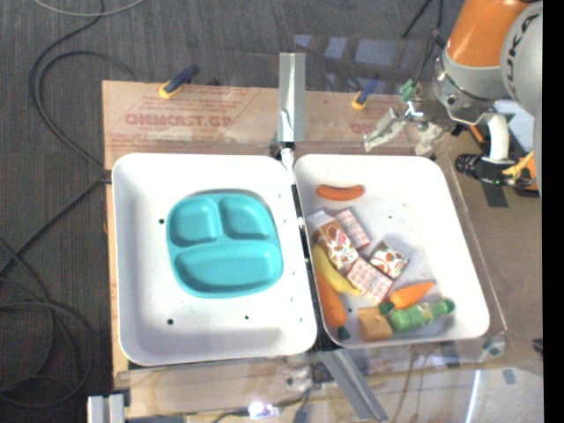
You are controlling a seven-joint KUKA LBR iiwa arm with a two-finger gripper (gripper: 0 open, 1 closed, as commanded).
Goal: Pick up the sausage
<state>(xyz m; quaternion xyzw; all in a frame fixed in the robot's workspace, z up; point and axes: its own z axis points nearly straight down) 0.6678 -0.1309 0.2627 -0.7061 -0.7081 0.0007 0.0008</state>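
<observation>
The sausage (340, 191) is a short orange-red link lying flat near the far wall of the right bin (458, 227), left of its middle. My gripper (403, 136) hangs over the bin's far rim, up and to the right of the sausage and well apart from it. Its two fingers (381, 138) are spread open and hold nothing.
The near half of the right bin holds a banana (328, 270), two carrots (411, 294), several small printed boxes (355, 230), a green bottle (421, 314) and a tan block (374, 324). A teal divided plate (226, 243) lies in the left bin (141, 324). A metal divider (290, 95) stands behind the bins.
</observation>
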